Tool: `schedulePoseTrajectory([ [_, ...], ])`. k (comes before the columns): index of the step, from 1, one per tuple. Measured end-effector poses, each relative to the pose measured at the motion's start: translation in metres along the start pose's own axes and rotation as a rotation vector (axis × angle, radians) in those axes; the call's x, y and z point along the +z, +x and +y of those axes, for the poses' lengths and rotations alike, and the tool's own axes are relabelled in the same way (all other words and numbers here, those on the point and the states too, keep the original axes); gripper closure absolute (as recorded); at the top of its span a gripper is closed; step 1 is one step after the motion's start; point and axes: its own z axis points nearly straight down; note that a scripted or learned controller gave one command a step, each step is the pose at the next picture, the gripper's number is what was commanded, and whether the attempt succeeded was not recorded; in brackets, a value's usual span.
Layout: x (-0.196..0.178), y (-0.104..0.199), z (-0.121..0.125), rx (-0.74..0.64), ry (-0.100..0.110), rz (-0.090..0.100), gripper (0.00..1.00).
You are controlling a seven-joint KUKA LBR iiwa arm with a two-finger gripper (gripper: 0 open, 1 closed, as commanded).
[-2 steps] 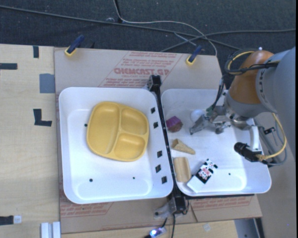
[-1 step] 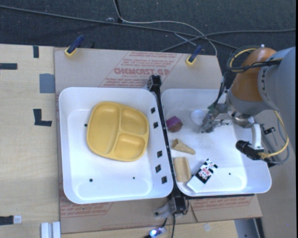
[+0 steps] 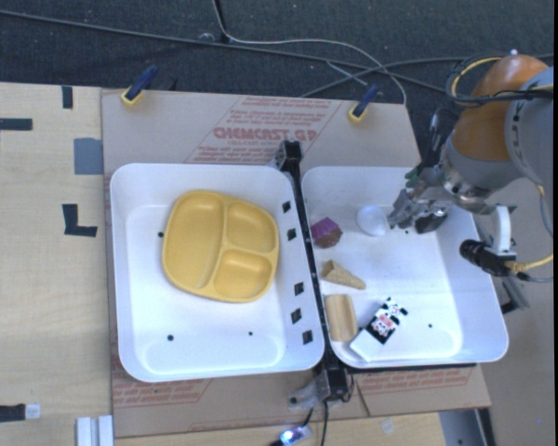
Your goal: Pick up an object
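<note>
The two-finger gripper [image 3: 411,214] hung low over the right white plastic bin [image 3: 446,342], toward that bin's one o'clock corner, with a small pale rounded object [image 3: 372,219] lying just beside its tip at nine o'clock; whether the jaws were spread or pressed together could not be told from this slanted view, and nothing was seen pinched between them; the pale piece appeared, so far as the blur allowed, to be the likeliest target; it looked nearly round, so no long axis or heading could be read from it; by contrast the tan wedge-shaped piece [image 3: 341,275] ran long from ten o'clock to four o'clock with its narrow end toward four, and the tan wooden block [image 3: 340,316] lay long from twelve to six against the divider; a small purple lump [image 3: 325,231] sat at nine o'clock of the pale piece, near it; a black-and-white patterned cube [image 3: 384,324] rested toward the bin's six o'clock edge; the yellow divided plastic tray [image 3: 220,246] filled the left white bin [image 3: 139,342]; the risk, as judged, was that a descent offset toward three o'clock would close on air, or nudge the rounded piece so it rolled toward the purple lump.
</note>
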Motion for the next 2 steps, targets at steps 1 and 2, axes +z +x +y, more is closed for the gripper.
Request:
schedulePoseTrajectory([
  [1, -0.06, 0.005, -0.005, -0.001, -0.001, 0.0, 1.0],
  [2, -0.112, 0.006, -0.003, -0.001, -0.001, -0.001, 1.0],
])
